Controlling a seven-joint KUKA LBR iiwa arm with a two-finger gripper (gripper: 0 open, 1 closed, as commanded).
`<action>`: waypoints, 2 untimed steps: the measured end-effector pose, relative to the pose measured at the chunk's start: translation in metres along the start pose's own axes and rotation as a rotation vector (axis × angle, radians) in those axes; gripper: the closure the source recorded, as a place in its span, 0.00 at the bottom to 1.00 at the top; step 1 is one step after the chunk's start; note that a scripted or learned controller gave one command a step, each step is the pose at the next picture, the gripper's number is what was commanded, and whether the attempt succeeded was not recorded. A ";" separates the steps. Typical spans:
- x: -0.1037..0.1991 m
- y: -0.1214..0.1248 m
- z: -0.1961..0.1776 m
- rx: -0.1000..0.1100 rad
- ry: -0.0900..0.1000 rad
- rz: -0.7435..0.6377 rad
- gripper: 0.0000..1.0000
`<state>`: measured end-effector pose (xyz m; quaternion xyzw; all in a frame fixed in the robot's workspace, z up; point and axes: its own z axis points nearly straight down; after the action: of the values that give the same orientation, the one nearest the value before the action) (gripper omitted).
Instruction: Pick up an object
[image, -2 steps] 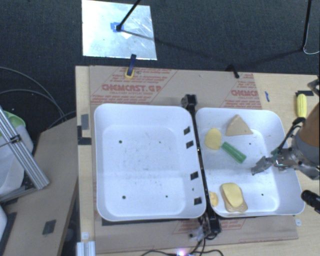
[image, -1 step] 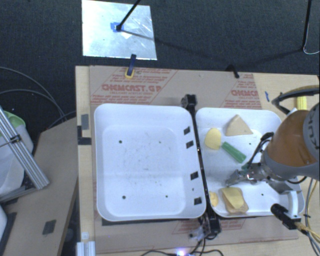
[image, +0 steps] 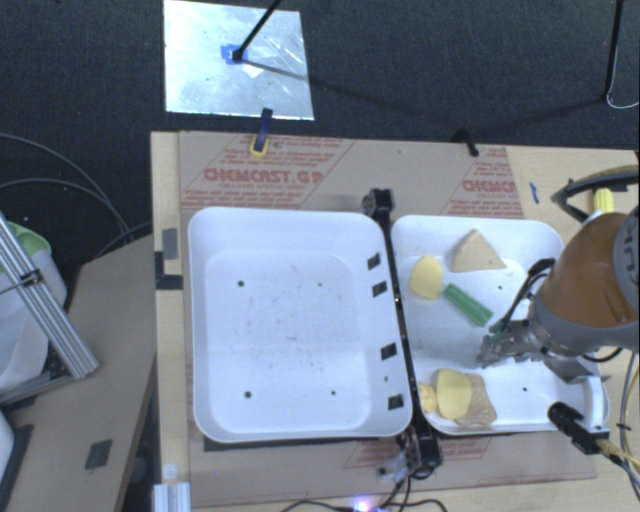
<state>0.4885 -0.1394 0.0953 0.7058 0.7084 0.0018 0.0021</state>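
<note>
Hovering low over the right bin (image: 545, 232), the gripper (image: 497, 348) is seen as a dark metal cluster under the wrist, and whether it is spread or closed cannot be told; nothing is seen gripped. Just below it a yellow block (image: 452, 392) is found against a tan piece (image: 482, 408) at the near wall. Up and to the left, a green stick (image: 467, 304) is laid slantwise, touching a yellow lump (image: 427, 277); a tan wedge (image: 476, 253) is set beyond. The bin's right side is covered by the orange-banded arm (image: 600, 285). The left bin (image: 290, 325) is seen alongside.
</note>
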 end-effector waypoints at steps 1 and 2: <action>0.002 0.034 -0.183 -0.016 -0.005 -0.003 1.00; 0.060 0.060 -0.242 -0.005 0.001 -0.008 1.00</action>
<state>0.5467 -0.0792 0.3374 0.7030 0.7112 0.0040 0.0037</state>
